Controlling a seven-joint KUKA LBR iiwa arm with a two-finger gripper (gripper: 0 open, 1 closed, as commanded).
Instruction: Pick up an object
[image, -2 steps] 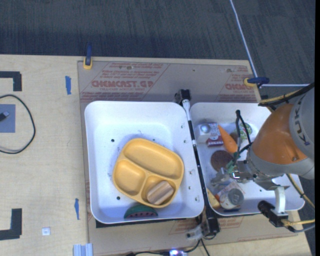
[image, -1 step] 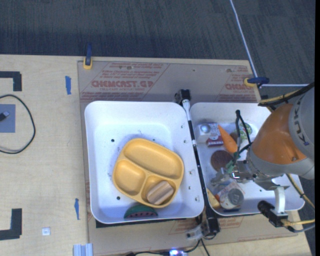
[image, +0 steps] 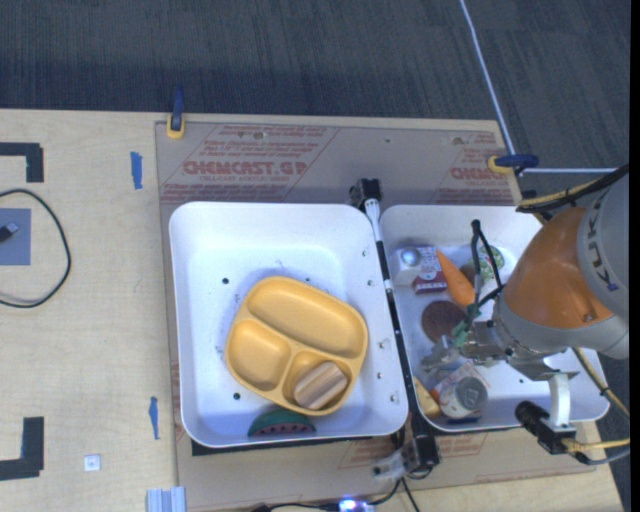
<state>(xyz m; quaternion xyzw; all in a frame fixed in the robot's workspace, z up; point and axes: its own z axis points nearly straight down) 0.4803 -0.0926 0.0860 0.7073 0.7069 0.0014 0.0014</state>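
My gripper (image: 457, 350) is low in the right bin (image: 530, 225), reaching in from the right under the orange band of the arm (image: 560, 280). It hovers among a cluster of small items. A brown round disc (image: 440, 320) lies just above it and a silver can (image: 462, 396) on its side just below it. An orange carrot (image: 458, 282) lies further up, beside a red-and-white packet (image: 425, 270) and a green-white item (image: 489, 262). The wrist hides whatever lies directly under the gripper.
The left bin (image: 200, 240) holds a yellow divided plate (image: 290, 330) with a tan bread roll (image: 320, 383) in its lower right compartment. A watermelon slice toy (image: 282, 425) lies at that bin's front wall. The divider between the bins runs close to the gripper's left.
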